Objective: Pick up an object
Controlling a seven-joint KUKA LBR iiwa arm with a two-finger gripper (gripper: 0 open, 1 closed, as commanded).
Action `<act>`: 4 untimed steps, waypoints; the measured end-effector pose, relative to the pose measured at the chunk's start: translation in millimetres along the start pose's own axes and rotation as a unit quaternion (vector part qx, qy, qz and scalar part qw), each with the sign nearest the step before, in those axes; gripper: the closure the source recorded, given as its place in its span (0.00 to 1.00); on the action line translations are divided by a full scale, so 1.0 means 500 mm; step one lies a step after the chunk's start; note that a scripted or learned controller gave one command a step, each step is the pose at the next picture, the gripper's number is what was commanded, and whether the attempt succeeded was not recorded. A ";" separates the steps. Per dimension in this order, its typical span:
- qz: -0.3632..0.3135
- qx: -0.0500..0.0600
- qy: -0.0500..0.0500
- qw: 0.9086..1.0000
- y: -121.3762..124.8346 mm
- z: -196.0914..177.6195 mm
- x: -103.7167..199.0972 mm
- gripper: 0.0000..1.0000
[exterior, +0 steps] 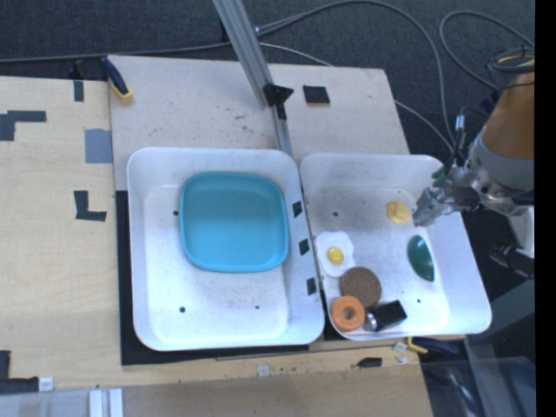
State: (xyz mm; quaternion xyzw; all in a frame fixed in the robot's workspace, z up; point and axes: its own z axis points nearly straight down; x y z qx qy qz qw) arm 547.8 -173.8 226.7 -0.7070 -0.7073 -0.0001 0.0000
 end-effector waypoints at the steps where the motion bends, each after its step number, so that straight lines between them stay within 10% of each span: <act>1: -0.002 0.000 0.000 1.000 0.001 0.016 0.102 1.00; 4: -0.002 0.000 0.001 1.000 -0.046 -0.012 0.423 1.00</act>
